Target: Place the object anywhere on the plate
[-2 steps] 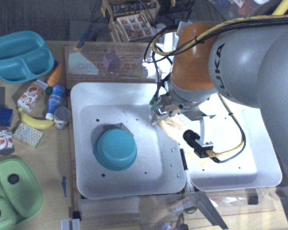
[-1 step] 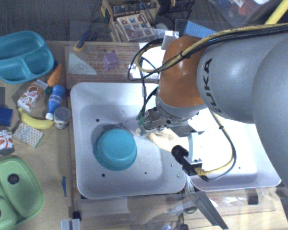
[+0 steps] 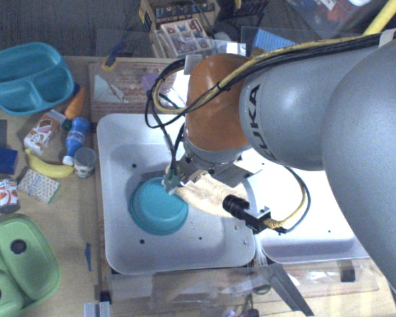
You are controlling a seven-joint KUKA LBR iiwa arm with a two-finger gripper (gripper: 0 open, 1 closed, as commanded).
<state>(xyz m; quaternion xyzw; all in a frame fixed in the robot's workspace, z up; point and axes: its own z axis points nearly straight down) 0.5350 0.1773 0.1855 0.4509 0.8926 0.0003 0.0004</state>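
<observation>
Gripper (image 3: pixel 173 179) low in the left bin (image 3: pixel 119 144), at the far right rim of a blue round plate (image 3: pixel 158 208). Cannot tell if clenched or released. Pale flat object (image 3: pixel 204 193) lying just right of the plate, touching its edge, partly under the wrist. Banana (image 3: pixel 49 167) outside, left of bin.
</observation>
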